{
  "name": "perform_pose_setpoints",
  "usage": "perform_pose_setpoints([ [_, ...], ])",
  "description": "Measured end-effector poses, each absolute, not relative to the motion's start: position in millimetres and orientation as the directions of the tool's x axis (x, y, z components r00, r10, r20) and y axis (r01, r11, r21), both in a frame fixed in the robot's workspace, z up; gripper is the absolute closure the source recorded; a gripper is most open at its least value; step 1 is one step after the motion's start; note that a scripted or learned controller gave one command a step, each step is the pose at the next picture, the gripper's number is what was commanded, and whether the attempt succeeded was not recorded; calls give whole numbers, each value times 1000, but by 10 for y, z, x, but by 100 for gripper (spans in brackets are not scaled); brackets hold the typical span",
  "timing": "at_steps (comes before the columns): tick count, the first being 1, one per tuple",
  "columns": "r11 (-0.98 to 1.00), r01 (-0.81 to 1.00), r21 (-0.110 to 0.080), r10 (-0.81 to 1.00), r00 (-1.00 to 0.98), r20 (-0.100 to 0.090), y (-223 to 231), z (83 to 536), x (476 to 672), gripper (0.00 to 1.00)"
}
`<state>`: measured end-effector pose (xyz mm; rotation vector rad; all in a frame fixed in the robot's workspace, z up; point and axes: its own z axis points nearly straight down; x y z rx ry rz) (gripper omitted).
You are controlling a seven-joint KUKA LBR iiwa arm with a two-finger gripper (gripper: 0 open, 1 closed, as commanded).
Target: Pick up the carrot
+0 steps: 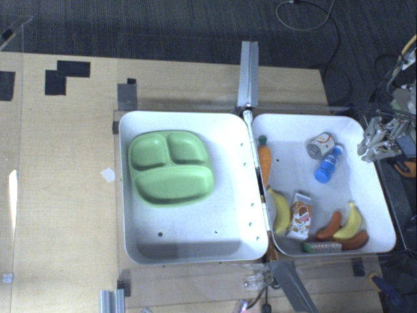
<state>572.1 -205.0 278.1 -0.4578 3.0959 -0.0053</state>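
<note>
- I see the gripper (380, 142) at the right edge of the right bin (287, 126), over the bin's upper right rim, well apart from the carrot.
- I cannot tell from this view how the tool is set, and I see nothing in its hold.
- The carrot (264, 163) lies in the right bin, flat against the left wall, lengthwise along it, green top toward the far end.
- Just below the carrot, along the same wall, I see a banana (281, 210); beside it lies a small carton (300, 217).
- In the bin's near right corner I see a second banana (350, 222), with a red sausage-like item (328, 225) on its left and a darker red item (352, 242) beneath it.
- A silver can (319, 145) and a blue bottle (328, 164) lie in the upper right part of the bin, just beside each other.
- The left bin (189, 243) holds a green divided plate (171, 167) in its far left part.
</note>
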Motion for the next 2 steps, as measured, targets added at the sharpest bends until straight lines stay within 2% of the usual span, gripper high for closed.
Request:
perform_pose_setpoints([
  [1,789,-614,-8,-614,-789,-10,-2044,2739,6109,100],
  [2,766,-643,-8,-643,-765,-9,-2049,3004,5859,100],
])
